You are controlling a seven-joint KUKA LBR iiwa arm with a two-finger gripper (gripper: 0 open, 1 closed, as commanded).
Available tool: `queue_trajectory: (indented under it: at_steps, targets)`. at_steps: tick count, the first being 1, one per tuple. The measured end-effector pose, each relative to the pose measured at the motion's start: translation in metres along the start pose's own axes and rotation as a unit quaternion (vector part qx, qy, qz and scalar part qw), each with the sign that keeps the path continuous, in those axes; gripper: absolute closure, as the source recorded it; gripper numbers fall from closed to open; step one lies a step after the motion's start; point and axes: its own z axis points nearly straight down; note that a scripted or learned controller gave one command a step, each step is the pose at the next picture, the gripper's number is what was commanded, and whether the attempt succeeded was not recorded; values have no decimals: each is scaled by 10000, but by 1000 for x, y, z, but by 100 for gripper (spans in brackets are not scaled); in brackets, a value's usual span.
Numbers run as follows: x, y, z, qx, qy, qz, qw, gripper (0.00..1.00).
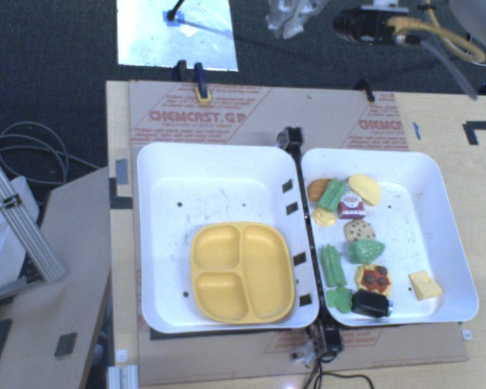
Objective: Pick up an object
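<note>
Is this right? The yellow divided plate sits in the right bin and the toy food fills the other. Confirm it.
Not quite. The camera view shows the yellow divided plate in the left bin; the toy food lies in the right bin.

My gripper [296,10] sits at twelve o'clock, cut off by the top edge and blurred, so its fingers are unreadable. My arm [405,23] runs off at one o'clock. The red-labelled packet [351,207] in the right bin [449,217] is too small to read.
</note>
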Motion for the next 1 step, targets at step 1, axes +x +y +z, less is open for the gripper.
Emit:
queue_trajectory:
  at_steps: [1]
  targets:
    - [0,0,-11,-13,2,-19,10000,100]
